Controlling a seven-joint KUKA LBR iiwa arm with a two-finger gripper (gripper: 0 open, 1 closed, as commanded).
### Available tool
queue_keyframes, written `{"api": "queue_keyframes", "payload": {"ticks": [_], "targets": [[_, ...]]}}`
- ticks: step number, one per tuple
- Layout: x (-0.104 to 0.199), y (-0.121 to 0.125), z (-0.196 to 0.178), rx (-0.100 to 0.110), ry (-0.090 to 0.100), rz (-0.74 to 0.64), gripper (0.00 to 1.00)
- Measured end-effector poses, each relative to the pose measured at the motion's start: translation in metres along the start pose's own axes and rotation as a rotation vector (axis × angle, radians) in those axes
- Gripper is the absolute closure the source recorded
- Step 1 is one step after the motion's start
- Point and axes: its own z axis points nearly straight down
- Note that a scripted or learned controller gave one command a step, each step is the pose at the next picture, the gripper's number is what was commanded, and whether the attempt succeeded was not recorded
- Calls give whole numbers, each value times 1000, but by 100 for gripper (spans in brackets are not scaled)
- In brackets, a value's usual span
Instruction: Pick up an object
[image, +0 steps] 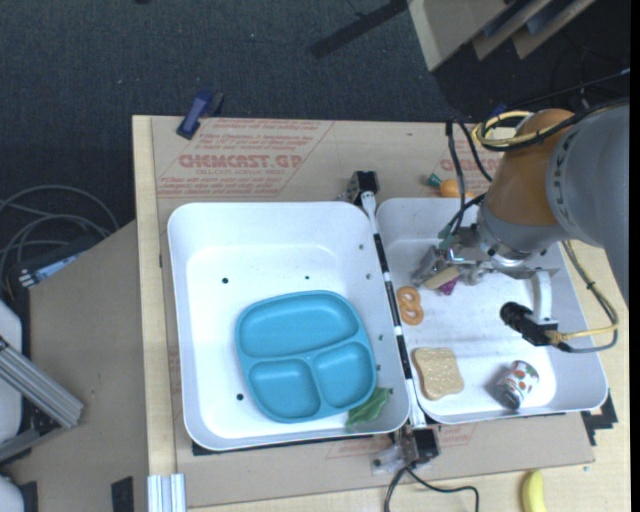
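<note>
**Gripper low in right bin, over small purple piece; grasp not confirmed**

Gripper: down in the upper left part of the right bin, arm reaching in from the right. How wide the pincer stands cannot be told at this angle, and nothing is visibly held in it.

Nearest thing: small purple piece, just beside and below the gripper tip, on the bin floor. Judged the likely target. Contact cannot be confirmed.

Further out, same bin: orange pretzel-shaped toy near the left wall; toast slice lying flat toward the front; small round red-and-white item near the front right, too small to identify.

Left bin: blue divided plate in the middle; green item at the front right corner, touching the plate's edge.

Risks, as judged:
- The purple piece is small and low. A closure slightly off centre would likely push it aside or close above it, and the lift would come up with nothing.
- The pretzel toy lies near. A sideways nudge could knock it against the wall.
- The bin wall is close on the left, leaving little room for a correction that way.
</note>
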Motion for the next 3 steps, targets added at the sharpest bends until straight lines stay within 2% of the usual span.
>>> {"api": "queue_keyframes", "payload": {"ticks": [1, 2, 3], "targets": [[-10, 15, -1, -3, -1, 0, 0], [-4, 15, -1, -3, 0, -1, 0], [-4, 18, -15, -13, -1, -1, 100]]}}
